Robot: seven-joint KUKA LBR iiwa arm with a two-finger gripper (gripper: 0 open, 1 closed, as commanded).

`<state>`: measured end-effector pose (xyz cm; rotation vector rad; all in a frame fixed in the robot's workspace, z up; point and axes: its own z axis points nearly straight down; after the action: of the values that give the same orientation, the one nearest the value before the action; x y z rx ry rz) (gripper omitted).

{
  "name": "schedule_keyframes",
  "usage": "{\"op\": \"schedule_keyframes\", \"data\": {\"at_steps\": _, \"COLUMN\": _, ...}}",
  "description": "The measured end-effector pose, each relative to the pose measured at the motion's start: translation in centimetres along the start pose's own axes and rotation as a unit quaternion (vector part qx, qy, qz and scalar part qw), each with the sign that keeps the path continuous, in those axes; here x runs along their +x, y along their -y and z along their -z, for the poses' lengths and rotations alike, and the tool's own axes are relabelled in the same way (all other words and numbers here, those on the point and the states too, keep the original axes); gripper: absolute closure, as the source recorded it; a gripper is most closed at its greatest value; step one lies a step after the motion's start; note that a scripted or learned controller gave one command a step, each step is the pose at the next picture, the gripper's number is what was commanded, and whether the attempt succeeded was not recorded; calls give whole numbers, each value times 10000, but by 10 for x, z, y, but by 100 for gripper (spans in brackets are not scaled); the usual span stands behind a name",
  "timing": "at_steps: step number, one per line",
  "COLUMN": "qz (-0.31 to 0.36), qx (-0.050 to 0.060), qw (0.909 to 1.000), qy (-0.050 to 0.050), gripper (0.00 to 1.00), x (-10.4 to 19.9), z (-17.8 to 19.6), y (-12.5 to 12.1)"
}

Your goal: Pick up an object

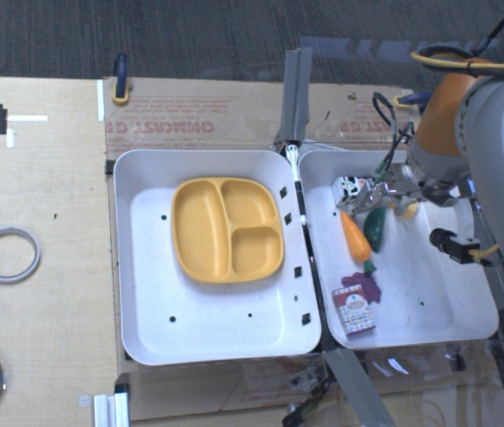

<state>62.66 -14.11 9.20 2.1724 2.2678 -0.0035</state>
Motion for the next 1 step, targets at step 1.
{"op": "schedule_keyframes", "data": {"at_steps": 1, "qz": 32, "qx": 7, "qw": 10000, "qy": 11, "gripper": 100, "x": 1, "z": 9, "y": 0}}
